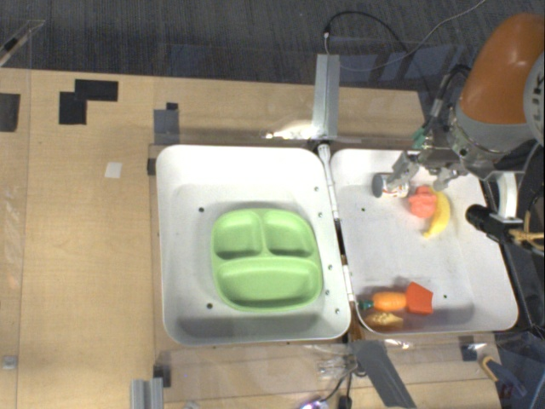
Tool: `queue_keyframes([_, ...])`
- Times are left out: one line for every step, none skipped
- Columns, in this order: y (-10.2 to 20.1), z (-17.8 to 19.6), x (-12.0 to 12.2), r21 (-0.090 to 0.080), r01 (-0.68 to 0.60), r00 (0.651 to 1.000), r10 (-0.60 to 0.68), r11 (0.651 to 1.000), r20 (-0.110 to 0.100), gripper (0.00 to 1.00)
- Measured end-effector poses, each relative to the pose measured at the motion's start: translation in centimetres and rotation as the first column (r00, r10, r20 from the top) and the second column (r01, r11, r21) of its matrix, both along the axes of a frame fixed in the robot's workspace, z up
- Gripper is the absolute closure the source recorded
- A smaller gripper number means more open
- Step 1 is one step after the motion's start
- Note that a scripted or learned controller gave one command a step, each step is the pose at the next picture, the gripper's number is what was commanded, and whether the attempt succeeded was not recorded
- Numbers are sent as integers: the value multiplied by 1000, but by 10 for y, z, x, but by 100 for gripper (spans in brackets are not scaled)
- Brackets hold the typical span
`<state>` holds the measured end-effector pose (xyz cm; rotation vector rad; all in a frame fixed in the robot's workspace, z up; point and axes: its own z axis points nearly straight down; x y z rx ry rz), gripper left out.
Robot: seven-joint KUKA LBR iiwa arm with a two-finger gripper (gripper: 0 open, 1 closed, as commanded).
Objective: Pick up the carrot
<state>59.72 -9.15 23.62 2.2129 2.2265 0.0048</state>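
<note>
Orange carrot [390, 301] lies (well apart) from end effector [415, 180].

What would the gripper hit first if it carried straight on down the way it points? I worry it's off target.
Probably the bare floor of the right bin beside the pink toy and the banana, though depth is unclear. The gripper is far from the carrot.

Two white bins sat on a worktop [77, 254]. The left bin [174, 228] held a green tray [266, 258]. In the right bin [485, 279], the pincer [413, 175] hovered beside a banana [439, 215]; the carrot [389, 301] lay at the near wall.
</note>
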Motion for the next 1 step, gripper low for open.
queue_keyframes([-19, -78, -110, 0, 36, 999, -36, 999, -2, 0])
